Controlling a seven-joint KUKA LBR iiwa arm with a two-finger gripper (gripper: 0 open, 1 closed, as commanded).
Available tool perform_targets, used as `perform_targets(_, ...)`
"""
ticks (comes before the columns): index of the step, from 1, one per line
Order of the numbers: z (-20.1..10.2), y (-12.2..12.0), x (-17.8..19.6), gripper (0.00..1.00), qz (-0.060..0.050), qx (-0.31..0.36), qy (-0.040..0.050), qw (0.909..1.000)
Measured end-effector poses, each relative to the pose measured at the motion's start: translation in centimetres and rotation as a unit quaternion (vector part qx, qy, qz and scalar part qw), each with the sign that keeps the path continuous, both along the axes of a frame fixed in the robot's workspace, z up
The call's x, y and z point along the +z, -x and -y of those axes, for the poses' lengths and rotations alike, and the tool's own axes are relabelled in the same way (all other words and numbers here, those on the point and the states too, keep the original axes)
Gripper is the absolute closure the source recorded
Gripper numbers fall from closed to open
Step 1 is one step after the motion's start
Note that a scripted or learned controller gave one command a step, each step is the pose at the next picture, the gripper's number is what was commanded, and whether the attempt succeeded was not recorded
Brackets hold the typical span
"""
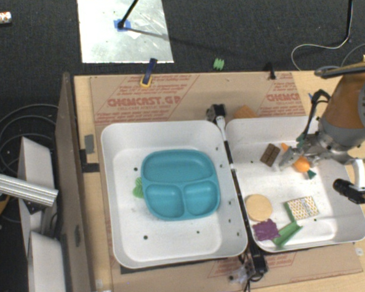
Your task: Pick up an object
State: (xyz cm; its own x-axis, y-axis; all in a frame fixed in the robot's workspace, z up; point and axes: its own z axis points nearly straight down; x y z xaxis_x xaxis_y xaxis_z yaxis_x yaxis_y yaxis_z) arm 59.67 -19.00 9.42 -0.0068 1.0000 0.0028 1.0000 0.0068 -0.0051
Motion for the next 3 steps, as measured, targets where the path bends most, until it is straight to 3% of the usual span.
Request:
perform_targets(1,0.2,-0.2,1.8,1.0,0.005,0.0,0.0018,1.0)
perform_targets(2,-5.0,-2.6,-0.6,1.0,0.0,-0.002,0.005,1.0)
perform_targets(3,-13.2,-0.6,9.7,1.0,0.008,0.003,0.0,1.0)
